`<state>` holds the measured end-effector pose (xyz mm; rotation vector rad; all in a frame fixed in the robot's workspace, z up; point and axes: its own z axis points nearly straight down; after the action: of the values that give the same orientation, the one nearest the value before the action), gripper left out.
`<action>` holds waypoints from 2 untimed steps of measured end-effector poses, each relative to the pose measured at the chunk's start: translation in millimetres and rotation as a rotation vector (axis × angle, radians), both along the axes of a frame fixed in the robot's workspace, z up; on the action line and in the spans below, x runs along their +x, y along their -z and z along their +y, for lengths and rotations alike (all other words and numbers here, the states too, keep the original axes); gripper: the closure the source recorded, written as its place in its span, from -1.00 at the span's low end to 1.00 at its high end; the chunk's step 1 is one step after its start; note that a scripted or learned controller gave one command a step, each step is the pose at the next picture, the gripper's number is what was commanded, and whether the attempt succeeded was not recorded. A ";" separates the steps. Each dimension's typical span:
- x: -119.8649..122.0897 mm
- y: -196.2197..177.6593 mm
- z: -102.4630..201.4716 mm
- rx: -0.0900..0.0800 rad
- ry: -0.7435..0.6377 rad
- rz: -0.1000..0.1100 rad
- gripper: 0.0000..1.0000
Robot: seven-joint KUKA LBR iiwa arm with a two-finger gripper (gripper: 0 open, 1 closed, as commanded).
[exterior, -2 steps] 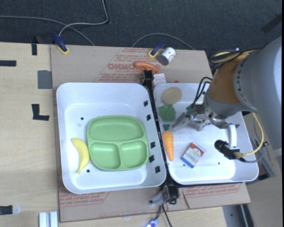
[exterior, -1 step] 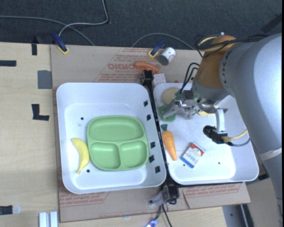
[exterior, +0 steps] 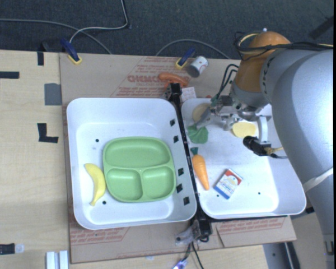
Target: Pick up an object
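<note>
My gripper hangs low over the far left corner of the right bin, below the orange band of the arm. Right beneath and beside it lie a green soft object and a pale round item; whether it touches either I cannot tell. A yellow piece lies just to its right. Nearer the front, an orange carrot rests along the bin's left wall, and a small white, red and blue box sits next to it.
The left bin holds a green divided plate and a yellow banana. A black divider with clips runs between the bins. Behind the bins lie an orange item, a grey roll and cables.
</note>
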<state>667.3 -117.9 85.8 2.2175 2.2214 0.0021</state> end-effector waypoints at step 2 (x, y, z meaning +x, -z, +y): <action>2.5 -10.8 24.6 -0.002 -0.001 -0.001 1.00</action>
<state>669.8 -93.3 96.7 2.2152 2.2209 0.0014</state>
